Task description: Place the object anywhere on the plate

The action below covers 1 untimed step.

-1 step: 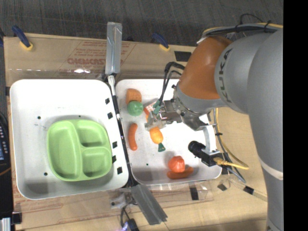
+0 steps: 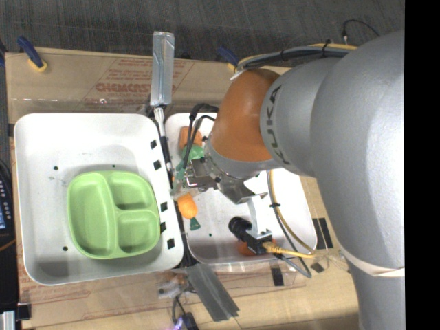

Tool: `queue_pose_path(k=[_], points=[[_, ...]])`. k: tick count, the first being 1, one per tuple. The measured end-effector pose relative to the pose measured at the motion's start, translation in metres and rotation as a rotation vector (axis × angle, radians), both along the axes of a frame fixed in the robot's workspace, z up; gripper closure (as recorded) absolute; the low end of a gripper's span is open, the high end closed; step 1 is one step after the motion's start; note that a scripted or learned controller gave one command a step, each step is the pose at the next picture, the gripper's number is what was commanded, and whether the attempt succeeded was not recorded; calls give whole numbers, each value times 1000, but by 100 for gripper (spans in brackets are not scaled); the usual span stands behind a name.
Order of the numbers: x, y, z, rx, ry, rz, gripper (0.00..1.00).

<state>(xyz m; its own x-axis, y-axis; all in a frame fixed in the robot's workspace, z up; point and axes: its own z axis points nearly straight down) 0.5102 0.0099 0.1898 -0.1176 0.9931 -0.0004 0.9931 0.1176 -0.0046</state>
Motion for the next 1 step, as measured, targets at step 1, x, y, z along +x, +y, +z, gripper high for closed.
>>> queue_pose_path(k=[1], points=[[11,82,1,1,-3,169,100]])
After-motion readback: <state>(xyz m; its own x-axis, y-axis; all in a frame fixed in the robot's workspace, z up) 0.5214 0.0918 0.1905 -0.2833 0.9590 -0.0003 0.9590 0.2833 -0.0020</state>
